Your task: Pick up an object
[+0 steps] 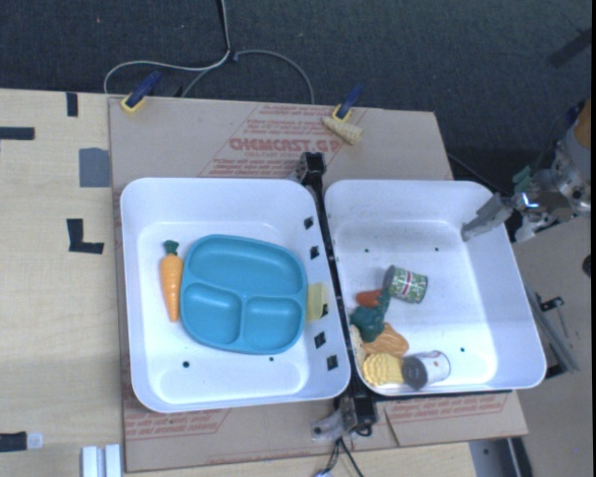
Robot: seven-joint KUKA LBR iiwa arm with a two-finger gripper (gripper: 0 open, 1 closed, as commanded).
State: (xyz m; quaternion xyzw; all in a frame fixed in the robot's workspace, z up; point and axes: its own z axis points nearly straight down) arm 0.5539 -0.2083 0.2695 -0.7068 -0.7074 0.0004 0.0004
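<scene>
- Here we log the gripper [501,219] at the right edge of the right bin [432,199], over its upper right rim. One grey finger [480,220] points toward the bin's inside. We cannot tell how far the fingers are spread, and we see nothing between them.
- We list a green can [405,285] lying on its side near the middle of the right bin. It has a white and red label and a pale end face, and it lies apart from the other items.
- We note a small orange-red piece [366,297] just left of the can, touching a dark green toy [370,320] below it.
- We record a tan, lumpy piece [387,343] just below the green toy and a yellow corn-like piece [379,369] by the bin's lower wall.
- We enter a second can [424,369], white and red with a grey end, on its side just beside the yellow piece.
- We count in the left bin [144,266] a blue divided plate [240,293] with three compartments, a toy carrot [170,279] with a green top just beside its left edge, and a small yellow piece [316,300] at its right edge.
</scene>
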